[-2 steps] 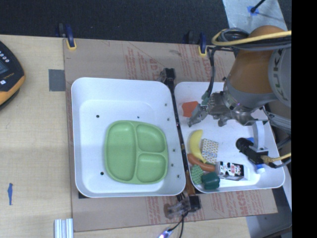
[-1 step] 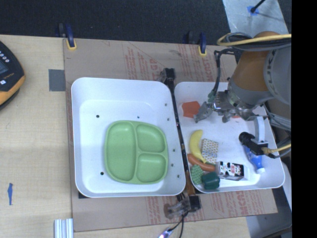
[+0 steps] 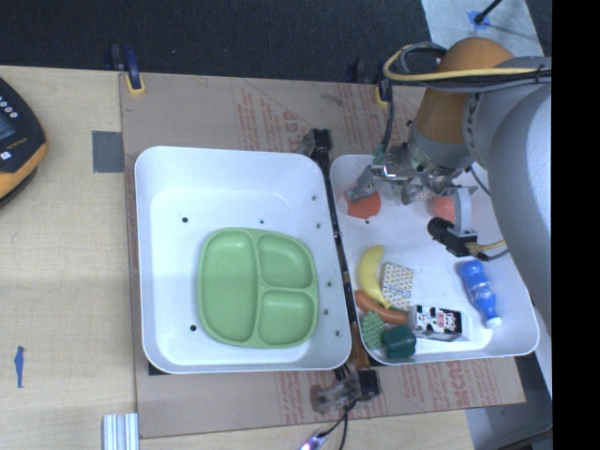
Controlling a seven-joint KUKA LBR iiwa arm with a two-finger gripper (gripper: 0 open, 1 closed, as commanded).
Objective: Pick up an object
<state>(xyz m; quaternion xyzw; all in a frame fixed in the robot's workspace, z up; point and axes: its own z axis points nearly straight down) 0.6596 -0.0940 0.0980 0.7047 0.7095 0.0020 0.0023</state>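
We see open floor around the pale green three-compartment plastic plate (image 3: 257, 287) in the left white bin (image 3: 150, 251) — the right white bin (image 3: 511, 340) is crowded: yellow banana (image 3: 371, 268), blue bottle (image 3: 478, 292), small patterned card (image 3: 397, 281) — gaps narrow.

Green tray (image 3: 257, 287), yellow banana (image 3: 371, 268), blue bottle (image 3: 478, 292), white bins (image 3: 155, 251).

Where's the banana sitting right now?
The banana lies in the right bin, near its left wall, just left of the patterned card and above the carrot.
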